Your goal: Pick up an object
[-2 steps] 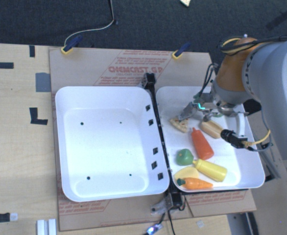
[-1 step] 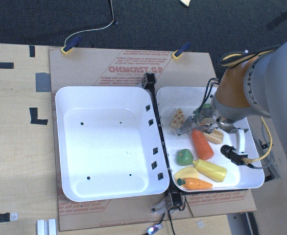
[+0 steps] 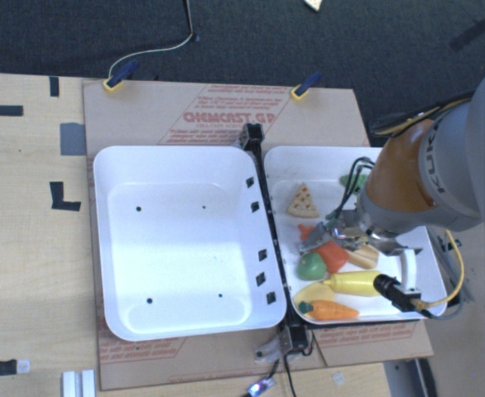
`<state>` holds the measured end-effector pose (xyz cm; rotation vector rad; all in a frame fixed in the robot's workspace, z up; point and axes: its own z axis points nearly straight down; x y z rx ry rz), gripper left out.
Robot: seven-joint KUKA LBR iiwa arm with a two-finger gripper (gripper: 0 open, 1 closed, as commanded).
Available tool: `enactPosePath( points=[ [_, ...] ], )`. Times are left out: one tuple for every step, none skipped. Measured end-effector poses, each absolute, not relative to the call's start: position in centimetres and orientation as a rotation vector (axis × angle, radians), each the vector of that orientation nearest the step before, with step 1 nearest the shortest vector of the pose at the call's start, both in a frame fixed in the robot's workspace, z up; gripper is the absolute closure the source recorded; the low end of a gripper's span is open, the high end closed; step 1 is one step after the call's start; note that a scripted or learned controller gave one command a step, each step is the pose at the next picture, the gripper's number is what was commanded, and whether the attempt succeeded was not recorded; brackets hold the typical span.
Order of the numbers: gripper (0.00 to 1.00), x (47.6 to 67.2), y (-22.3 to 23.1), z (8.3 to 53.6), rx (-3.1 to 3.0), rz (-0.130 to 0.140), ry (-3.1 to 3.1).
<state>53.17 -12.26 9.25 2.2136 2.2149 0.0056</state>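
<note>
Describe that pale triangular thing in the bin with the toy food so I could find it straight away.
Look at the right-hand white bin, the one the grey and orange arm reaches into. Near its upper left, beside the black divider, lies a tan wedge like a pizza slice with small dark spots. It lies apart from the colourful pile below and is the only flat, pale triangle.

Even, diffuse overhead lighting, moderately bright. The two white bins (image 3: 110, 222) at the centre of the frame are the brightest areas, near overexposure on their floors, with soft grey shading along the inner walls. The dark carpet (image 3: 226, 15) across the top of the frame is dim and noisy. Shadows are faint and short. Overall sharpness is modest; small items at lower right appear slightly soft, with visible compression
</note>
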Motion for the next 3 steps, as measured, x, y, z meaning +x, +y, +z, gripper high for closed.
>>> enactPosePath(
  points=[
    [1.00, 53.4, -12.4, 10.3, 2.210, 0.007, 2.209],
    [1.00, 62.2, -6.8, 19.0, 2.203, 0.015, 2.226],
    [1.00, 61.5, -1.3, 18.4, 2.217, -0.002, 2.229]
  ],
)
